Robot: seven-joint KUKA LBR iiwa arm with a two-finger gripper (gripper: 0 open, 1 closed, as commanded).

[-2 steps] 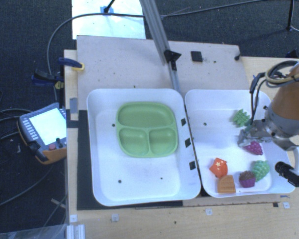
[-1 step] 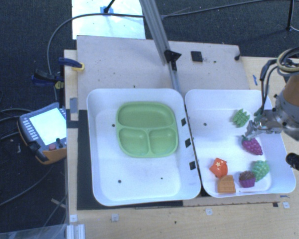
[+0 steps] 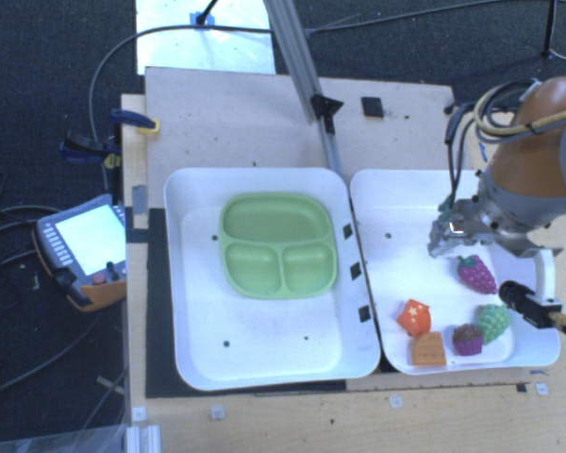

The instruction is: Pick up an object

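In the right bin (image 3: 396, 206) lie several toy foods: a purple grape bunch (image 3: 475, 273), a green bunch (image 3: 493, 322), a small purple piece (image 3: 468, 339), a red-orange piece (image 3: 414, 317) and an orange block (image 3: 428, 349). My gripper (image 3: 448, 239) hangs low over the right bin, just up and left of the purple grape bunch, close to it. Nothing shows between its fingers.
The left bin (image 3: 198, 347) holds a green divided plate (image 3: 278, 245). A metal pole (image 3: 297, 45) slants over the bench at the back. A handheld pendant (image 3: 83, 250) lies on the floor to the left. Cables loop beside the arm's orange band (image 3: 542, 111).
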